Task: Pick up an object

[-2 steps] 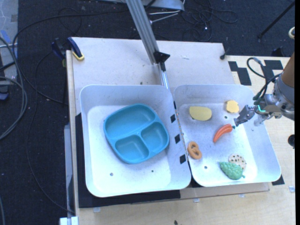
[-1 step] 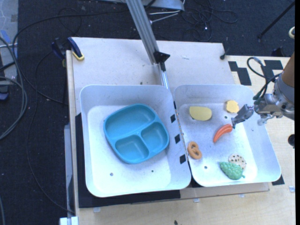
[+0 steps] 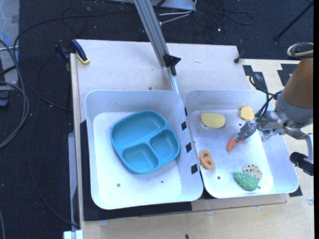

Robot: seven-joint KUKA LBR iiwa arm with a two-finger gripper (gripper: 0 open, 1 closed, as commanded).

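Reaching into the right white bin [image 3: 279,180] at frame right, the gripper [image 3: 246,132] sits at the slim orange carrot-shaped toy [image 3: 232,143], finger state indiscernible, with lifting apparently still ahead.

You looked down on a pale bench [image 3: 124,63] that bore two shallow white bins side by side. In the left bin [image 3: 94,148] lay a blue plate [image 3: 144,141] with three compartments, near its middle. The right bin [image 3: 279,173] touched it along one edge, where black tape strips [image 3: 189,146] sat. A slanted metal pole [image 3: 152,26] crossed the bench's far side. A blue and yellow clamp [image 3: 79,51] gripped the far left corner. Dark cables [image 3: 35,98] trailed over the floor.
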